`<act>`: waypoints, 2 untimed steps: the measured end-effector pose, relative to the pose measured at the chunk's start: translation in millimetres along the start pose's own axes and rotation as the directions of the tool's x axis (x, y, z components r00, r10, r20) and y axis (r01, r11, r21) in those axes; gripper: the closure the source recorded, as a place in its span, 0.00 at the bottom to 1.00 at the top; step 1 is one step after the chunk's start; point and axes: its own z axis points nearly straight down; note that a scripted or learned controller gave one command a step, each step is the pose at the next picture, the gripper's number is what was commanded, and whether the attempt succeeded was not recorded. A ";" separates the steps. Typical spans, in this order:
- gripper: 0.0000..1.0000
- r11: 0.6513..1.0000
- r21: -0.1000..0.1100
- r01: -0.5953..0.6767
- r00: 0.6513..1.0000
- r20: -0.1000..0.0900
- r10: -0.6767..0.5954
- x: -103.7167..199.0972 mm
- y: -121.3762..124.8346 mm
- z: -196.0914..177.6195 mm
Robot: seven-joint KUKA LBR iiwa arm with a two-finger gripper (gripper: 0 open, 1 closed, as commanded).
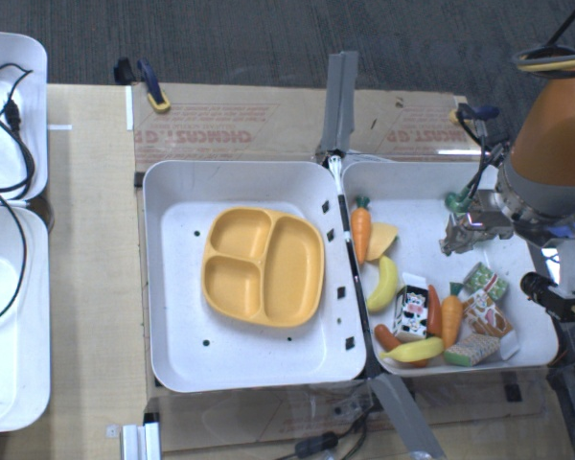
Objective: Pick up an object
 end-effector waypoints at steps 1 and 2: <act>0.00 0.973 -0.002 0.231 0.973 0.002 -0.231 -59.4 -51.4 -87.4; 0.00 0.954 -0.001 0.300 0.954 0.001 -0.300 -45.6 -37.2 -49.9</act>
